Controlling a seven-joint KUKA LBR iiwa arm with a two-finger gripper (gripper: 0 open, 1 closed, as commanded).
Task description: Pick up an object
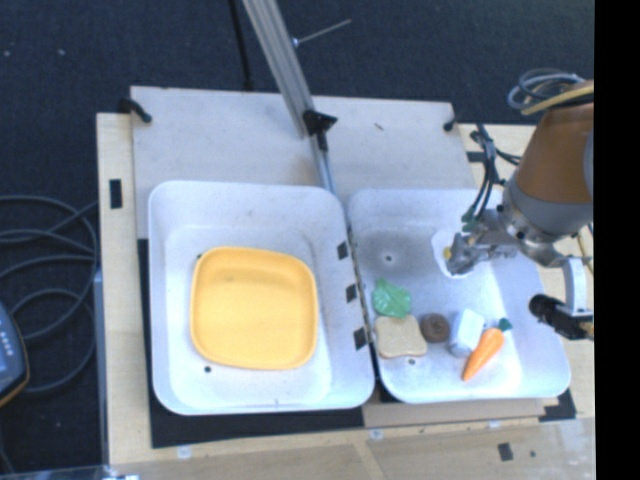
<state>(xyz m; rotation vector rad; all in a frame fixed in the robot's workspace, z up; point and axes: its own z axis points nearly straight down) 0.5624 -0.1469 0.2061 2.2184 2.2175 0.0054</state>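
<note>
Camera view: fixed overhead look, at a slant, on a desk [240,138] with two white bins.
Left bin [165,268]: holds a yellow square plate [254,306], lying flat in the middle.
Right bin [530,363]: holds the candidates for picking, clustered along its near wall: a green leafy piece [391,298], a tan toast slice [400,338], a small brown round piece [434,327], a white and grey item [466,329] and an orange carrot [484,352]. Toast touches the green piece; carrot lies just beside the white item.
End effector [462,253]: low over the right bin's far half, near a white object [443,248] at its tip; open or closed, I cannot tell.
Why placed so: the arm [555,173] reaches in from the right, likely lining up on that white object, apart from the cluster.
Writing: none readable.
</note>
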